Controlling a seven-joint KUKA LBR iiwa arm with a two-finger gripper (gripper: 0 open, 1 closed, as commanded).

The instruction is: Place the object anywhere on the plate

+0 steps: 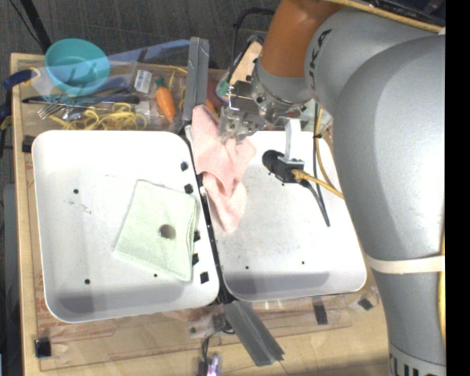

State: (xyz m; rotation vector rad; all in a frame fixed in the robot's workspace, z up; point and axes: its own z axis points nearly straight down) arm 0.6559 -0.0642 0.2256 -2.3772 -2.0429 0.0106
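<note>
A pink cloth [225,175] hangs bunched over the left edge of the right bin [298,249], its lower end draping near the divider between the bins. My gripper [236,125] sits at the cloth's top, shut on a pinch of the fabric. In the left bin [70,233] a pale green square plate [153,237] lies flat and slightly turned, with a small grey round thing [166,231] at its middle. The gripper is up and to the right of the plate, over the right bin's back left corner.
Behind the left bin lie a teal bowl [77,63], an orange carrot [165,103], yellow bands [102,117] and some cutlery. A thin dark stick [323,206] lies in the right bin. The arm's grey body covers the right side.
</note>
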